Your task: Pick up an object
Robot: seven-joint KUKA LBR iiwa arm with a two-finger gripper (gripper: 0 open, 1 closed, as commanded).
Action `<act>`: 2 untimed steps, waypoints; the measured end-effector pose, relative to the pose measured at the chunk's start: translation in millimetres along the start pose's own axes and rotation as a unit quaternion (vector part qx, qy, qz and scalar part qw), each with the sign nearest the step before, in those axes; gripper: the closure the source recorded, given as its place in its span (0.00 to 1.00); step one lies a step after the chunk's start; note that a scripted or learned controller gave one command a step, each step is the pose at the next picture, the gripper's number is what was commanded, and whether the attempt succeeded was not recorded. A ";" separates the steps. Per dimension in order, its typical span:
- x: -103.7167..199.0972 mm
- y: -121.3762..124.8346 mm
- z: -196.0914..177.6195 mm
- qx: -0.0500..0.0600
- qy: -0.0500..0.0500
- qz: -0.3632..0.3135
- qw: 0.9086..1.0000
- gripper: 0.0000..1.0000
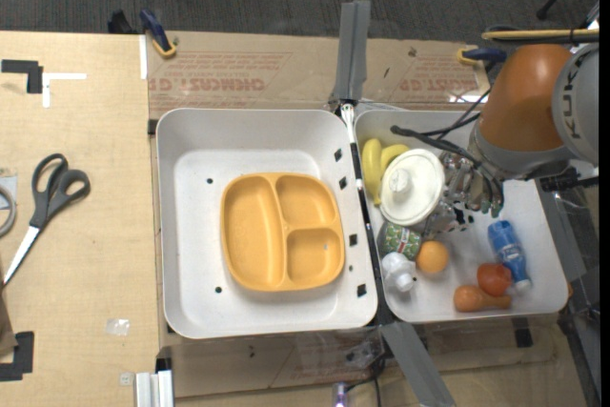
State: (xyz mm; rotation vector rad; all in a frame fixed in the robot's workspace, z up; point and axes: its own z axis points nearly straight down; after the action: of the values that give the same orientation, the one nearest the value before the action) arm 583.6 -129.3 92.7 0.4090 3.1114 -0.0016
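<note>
Two shallow white bins sit side by side on the bench. The left bin (181, 234) carries a yellow divided plate (283, 231) lying flat near its middle, with one long compartment on the left and two smaller ones on the right.

The right bin (548, 295) carries the loose things. A banana (371, 165) lies against its left wall near the far corner. Just beside it is a white round lid-like piece (412, 185) that seems to belong to the arm's wrist. Below that a green-labelled bottle (401, 243) lies with its white cap toward the near left corner; the label's print is too small to read. An orange (433, 257) touches the bottle's right side. A blue bottle (508, 251) lies toward the right wall, and by the near edge sit a red tomato-like thing (494, 278) and a smaller orange thing (468, 298), close together.

The arm (534, 105) reaches in over the far right corner of this bin, and the letters "KU" show on its grey casing. The gripper (456, 210) hangs above the middle of the bin, between the orange and the blue bottle; whether its jaws are apart or together cannot be told, and nothing is seen between them.

Behind the bins lies cardboard with mirrored red print that appears to read "CHEMCAS, GT". Scissors (48, 195) lie on the bench near its left edge.
</note>
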 end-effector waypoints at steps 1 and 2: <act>70.1 -91.4 -10.1 0.000 -0.001 -0.027 1.000 0.00; 74.4 -114.3 -3.7 -0.001 -0.004 0.006 1.000 0.00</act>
State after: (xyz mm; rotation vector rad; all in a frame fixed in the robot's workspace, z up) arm 482.2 -220.5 96.2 0.4255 3.1010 -0.0016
